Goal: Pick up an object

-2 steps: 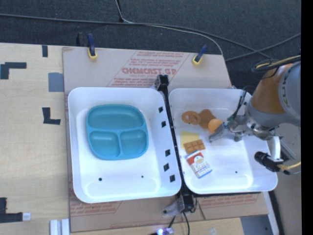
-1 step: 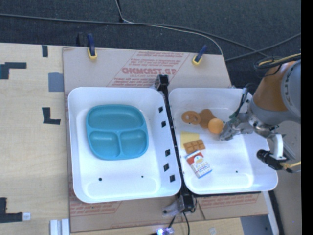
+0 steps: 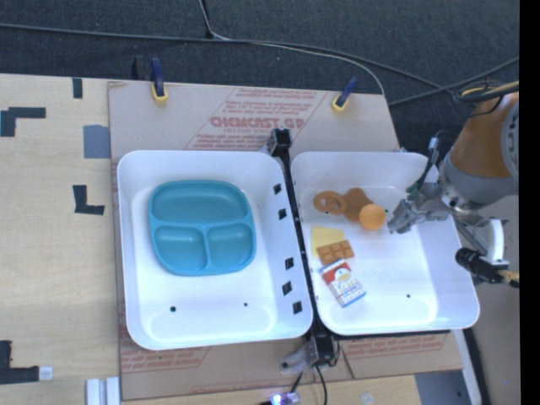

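We see the grey arm's two-finger gripper point(image 3: 402, 220) low over the right-hand shallow white bin point(image 3: 439, 310), just beside a small orange ball point(image 3: 371, 218). Whether it grips anything, we cannot tell. Near the ball lie a brown round toy point(image 3: 331, 202), a yellow waffle-patterned block point(image 3: 331, 245) and a red-and-white carton point(image 3: 343, 283). A blue sectioned plastic tray point(image 3: 202, 227) sits in the left-hand white bin point(image 3: 139, 310).

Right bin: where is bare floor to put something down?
In the right bin, floor is bare along the near wall, right of the small carton. The far-left part is crowded: brown pieces, orange ball, yellow waffle, hand.
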Motion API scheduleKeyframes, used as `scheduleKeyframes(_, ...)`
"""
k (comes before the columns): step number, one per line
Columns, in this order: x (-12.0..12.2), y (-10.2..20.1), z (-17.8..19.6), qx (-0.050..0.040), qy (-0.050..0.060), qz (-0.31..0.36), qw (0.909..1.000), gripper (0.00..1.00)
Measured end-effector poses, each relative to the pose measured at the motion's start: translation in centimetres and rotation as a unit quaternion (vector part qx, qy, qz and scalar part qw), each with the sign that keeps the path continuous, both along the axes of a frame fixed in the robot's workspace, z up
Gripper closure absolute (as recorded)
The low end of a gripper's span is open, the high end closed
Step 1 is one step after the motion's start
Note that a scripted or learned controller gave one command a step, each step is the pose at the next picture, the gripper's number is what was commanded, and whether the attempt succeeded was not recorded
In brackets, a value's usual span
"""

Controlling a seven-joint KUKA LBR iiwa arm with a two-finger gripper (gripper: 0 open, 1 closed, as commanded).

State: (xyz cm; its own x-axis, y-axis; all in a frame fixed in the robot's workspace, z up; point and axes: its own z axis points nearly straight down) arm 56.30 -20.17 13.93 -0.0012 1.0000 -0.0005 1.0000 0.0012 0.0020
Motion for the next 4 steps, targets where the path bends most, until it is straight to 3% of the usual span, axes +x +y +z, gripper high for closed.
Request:
scheduleKeyframes(2,1.2,0.4,10.8,-0.0007,-0.001,0.0,1.0,1.0)
scheduleKeyframes(4,1.9,11.5,11.7,0.0011,0.001,0.003,1.0,1.0)
